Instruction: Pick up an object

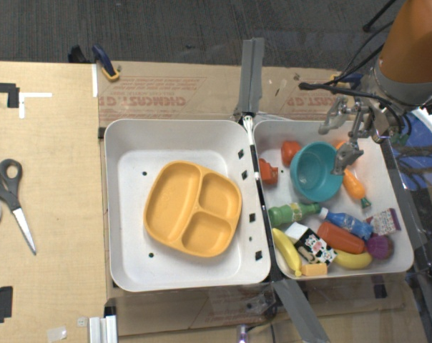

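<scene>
My gripper (350, 143) hangs over the upper right part of the right bin (398, 191), just above the right rim of a teal bowl (315, 176). An orange carrot-like toy (354, 185) lies right beside the bowl, below the gripper. I see nothing held in the gripper. In the bin's lower half lie a green bottle (295, 211), a blue bottle (348, 224), a red piece (341, 239), two bananas (287, 251), a purple ball (378, 247) and a black-and-white box (315, 247).
The left bin (123, 191) holds a yellow divided plate (193, 208). Small red toys (267, 171) lie by the right bin's left wall. Scissors (12, 199) rest on the bench at far left. Cables trail beside the arm on the right.
</scene>
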Tool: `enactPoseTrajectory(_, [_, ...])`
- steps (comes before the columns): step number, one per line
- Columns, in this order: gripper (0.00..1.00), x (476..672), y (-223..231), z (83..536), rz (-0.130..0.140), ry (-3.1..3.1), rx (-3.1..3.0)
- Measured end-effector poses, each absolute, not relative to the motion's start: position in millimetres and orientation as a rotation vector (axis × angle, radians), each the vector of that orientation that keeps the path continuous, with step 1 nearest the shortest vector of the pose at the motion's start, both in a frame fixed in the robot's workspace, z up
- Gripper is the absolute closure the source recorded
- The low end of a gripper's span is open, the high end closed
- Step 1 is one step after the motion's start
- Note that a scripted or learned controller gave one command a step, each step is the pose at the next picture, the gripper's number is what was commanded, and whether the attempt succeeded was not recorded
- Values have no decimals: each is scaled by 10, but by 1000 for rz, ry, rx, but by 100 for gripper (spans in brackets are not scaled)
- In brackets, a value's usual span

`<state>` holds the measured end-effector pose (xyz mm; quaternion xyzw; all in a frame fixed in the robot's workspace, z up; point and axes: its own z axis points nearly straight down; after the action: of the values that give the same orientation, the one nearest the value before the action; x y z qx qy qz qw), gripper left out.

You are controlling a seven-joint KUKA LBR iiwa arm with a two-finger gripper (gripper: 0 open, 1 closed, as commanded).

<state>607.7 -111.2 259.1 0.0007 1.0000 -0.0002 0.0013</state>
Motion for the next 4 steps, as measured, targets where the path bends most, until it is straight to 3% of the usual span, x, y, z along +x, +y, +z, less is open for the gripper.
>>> enactPoseTrajectory(1, [0,6158,-1799,1337,-1,3128,257])
enactPoseTrajectory(2, [0,6003,-2105,932,-1,3128,254])
enactPoseTrajectory(3, [100,6033,-2048,1054,8,3127,239])
enactPoseTrajectory(4, [100,5292,-1866,974,-6,3124,-149])
